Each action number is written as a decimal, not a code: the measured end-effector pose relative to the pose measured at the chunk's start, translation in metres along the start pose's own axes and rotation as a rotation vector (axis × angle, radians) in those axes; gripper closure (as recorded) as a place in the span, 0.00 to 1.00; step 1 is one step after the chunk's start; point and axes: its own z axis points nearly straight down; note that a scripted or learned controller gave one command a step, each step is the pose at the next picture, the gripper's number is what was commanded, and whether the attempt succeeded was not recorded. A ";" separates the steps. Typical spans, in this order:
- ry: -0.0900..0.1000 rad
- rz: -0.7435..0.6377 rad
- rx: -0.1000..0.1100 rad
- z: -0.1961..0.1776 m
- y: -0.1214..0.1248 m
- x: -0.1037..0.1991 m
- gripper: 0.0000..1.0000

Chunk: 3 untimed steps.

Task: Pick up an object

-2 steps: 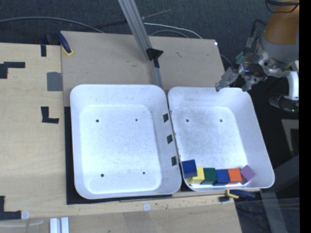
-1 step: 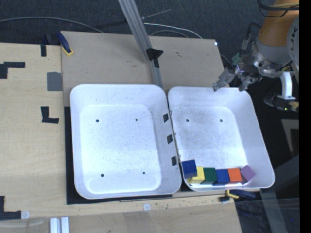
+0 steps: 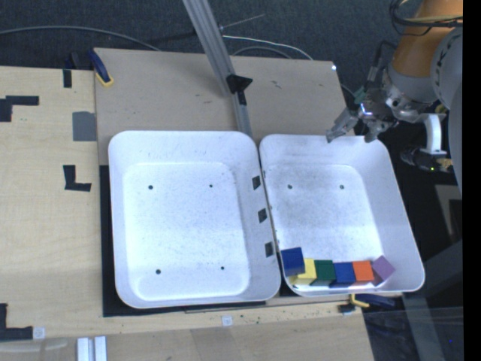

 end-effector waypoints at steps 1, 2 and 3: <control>0.002 0.001 0.002 0.005 -0.043 -0.001 0.00; 0.001 0.001 0.001 0.005 -0.065 -0.012 0.00; 0.002 0.001 0.001 0.009 -0.100 -0.008 0.00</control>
